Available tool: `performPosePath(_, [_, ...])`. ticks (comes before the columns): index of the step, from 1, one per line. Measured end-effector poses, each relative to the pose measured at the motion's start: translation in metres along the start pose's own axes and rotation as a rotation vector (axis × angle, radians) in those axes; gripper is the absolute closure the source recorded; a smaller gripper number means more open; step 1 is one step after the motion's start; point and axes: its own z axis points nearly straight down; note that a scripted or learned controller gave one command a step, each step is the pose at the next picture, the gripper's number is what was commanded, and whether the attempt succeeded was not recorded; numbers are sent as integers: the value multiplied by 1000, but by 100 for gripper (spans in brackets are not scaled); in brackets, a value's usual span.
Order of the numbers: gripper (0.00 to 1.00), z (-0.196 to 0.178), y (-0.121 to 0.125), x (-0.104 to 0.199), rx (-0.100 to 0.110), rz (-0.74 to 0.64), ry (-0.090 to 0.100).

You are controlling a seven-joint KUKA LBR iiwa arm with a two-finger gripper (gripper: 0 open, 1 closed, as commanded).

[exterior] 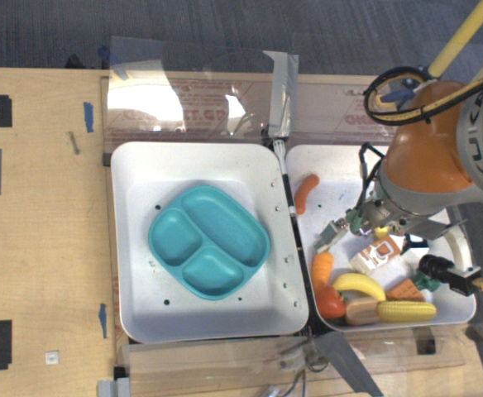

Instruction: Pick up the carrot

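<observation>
The carrot (pixel 322 269) is a short orange piece lying near the left wall of the right bin (pixel 341 165), just above a red tomato (pixel 329 303). My gripper (pixel 354 225) hangs over the middle of that bin, up and to the right of the carrot and apart from it. It looks open, with nothing between its fingers. The grey arm with its orange band (pixel 423 160) reaches in from the right and hides part of the bin floor.
An orange-red sausage (pixel 306 190) lies at the right bin's upper left. A white carton (pixel 376 255), banana (pixel 359 284), corn cob (pixel 406 310) and bread roll (pixel 361 311) crowd the front. The left bin (pixel 134 180) holds a teal divided plate (pixel 209 240).
</observation>
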Motion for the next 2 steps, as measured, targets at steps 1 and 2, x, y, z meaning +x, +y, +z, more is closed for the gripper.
performPosePath(1, [0,0,-6,18,3,-173,4])
performPosePath(2, [0,0,8,13,-2,-519,0])
